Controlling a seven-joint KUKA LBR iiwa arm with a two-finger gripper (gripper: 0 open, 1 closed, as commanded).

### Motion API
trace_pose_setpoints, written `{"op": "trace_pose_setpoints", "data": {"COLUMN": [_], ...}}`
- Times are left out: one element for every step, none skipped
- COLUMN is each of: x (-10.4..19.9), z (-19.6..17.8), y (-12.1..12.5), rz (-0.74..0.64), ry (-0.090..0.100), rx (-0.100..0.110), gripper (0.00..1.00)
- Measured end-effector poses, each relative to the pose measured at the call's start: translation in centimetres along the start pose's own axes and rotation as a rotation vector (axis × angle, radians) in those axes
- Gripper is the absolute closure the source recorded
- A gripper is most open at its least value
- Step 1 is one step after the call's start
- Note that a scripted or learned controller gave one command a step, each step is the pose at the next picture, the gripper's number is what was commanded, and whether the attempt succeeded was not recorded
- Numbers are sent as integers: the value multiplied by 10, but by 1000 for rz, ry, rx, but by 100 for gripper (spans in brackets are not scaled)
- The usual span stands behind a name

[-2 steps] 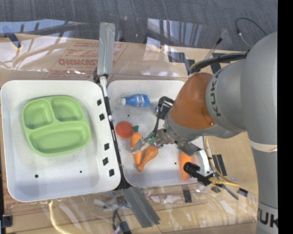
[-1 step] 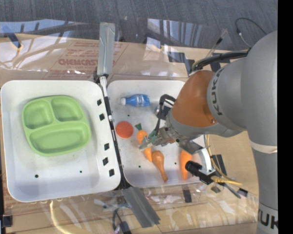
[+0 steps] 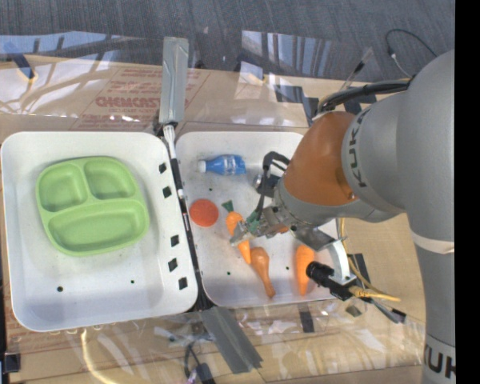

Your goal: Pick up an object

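Observation:
The right bin (image 3: 224, 294) holds a blue bottle (image 3: 222, 165) lying near its back, a flat red-orange disc (image 3: 204, 212), and several orange carrot-like pieces (image 3: 261, 266) toward the front. Another orange piece (image 3: 305, 269) lies at the front right. My gripper (image 3: 250, 227) is down in the middle of this bin, just right of the disc and over a small orange piece (image 3: 234, 222). The grey arm with its orange band (image 3: 324, 170) hides much of the gripper.
The left bin (image 3: 24, 294) holds a green divided plate (image 3: 92, 203). A strip of black clips runs down the wall between the bins (image 3: 176, 230). Cardboard and plastic film surround both bins. Cables lie at the right front (image 3: 368, 294).

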State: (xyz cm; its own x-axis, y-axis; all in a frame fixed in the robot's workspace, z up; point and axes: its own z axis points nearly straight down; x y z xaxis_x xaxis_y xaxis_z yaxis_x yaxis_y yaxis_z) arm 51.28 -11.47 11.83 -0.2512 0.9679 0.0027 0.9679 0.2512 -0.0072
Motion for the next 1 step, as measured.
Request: {"op": "trace_pose_setpoints", "data": {"x": [18], "z": [-99], "y": [50], "rz": [139], "ry": [-2], "rx": [-6], "gripper": [100]}}
